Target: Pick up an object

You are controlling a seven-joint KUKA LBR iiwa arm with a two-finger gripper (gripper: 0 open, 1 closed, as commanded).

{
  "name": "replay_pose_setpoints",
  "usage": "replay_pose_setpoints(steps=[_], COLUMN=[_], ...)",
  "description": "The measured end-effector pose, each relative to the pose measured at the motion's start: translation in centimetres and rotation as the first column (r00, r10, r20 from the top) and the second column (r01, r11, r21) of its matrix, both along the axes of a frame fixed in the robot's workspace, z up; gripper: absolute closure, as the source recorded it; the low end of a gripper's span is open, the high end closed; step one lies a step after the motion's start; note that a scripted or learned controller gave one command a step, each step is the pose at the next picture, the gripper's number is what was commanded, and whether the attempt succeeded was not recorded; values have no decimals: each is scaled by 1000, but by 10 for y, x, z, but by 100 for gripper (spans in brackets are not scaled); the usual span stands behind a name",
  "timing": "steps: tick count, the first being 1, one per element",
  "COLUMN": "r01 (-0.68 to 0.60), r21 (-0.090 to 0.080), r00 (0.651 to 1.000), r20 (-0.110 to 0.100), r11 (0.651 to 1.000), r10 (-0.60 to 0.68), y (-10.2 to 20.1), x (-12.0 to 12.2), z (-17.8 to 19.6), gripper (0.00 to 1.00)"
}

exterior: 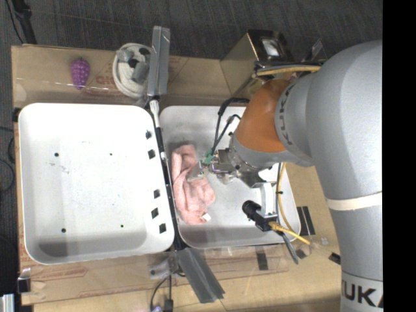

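Reaching in over the right bin (pixel 195 119), with the grey arm (pixel 338 129) and its orange band (pixel 263 119) bulking above that bin's right half. Lying left of the right bin, touching along the shared wall, the left bin (pixel 84 181) showing bare white floor. Resting inside the right bin, against its left wall, a crumpled pink cloth (pixel 190 186), bunched and folded in a long heap running from mid-wall toward the near edge. Hovering just right of the cloth's upper part, within the right bin, the gripper (pixel 214 164); not possible to tell how far apart its tips are, or whether anything is caught in them, since wrist and cabling are crowding that spot. Sitting beyond the right bin's far-left corner, a coil of white cord (pixel 132 67), and further left of that, a small purple object (pixel 80 72) on the bench.

Judging the cloth as light, soft and limp: likely sagging and trailing once lifted, not slippery, not fragile. Favouring a pinch on a raised fold near the heap's middle, pressing down enough to gather fabric rather than skimming the top layer.
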State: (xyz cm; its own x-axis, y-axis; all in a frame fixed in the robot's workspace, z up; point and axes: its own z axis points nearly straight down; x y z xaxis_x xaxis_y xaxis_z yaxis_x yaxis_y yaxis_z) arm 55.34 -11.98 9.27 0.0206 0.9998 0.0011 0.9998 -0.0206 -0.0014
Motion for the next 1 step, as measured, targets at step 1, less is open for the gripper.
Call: replay_pose_setpoints(steps=[1], r01=[-140], r21=[-1], r00=[990], r20=[1], r11=[990], r10=[140], y=[9], x=[73], z=[0], gripper=[0])
